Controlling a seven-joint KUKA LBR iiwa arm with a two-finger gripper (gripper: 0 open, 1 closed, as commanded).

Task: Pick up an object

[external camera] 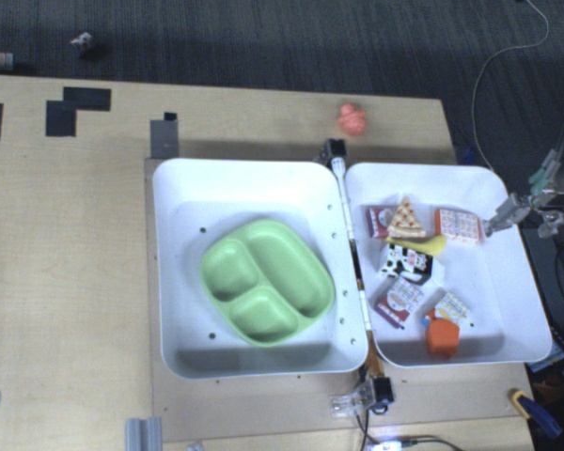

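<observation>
The right bin (508, 280) holds several small items. Among them are a pizza-slice toy (406, 218), a red patterned box (458, 225), a yellow banana-like piece (430, 245), a black-and-white spotted item (406, 264), two small packets (399, 299) (451, 306) and an orange block (442, 336). My gripper (504, 217) hangs at the bin's right rim, just right of the red patterned box and apart from it. It is small and partly cut off by the view's edge.
The left bin (179, 252) holds a green divided plate (266, 280). A pink lump (352, 118) lies on the bench behind the bins. Black patches (75, 109) mark the bench at the far left. A cable (508, 54) runs across the floor at the upper right.
</observation>
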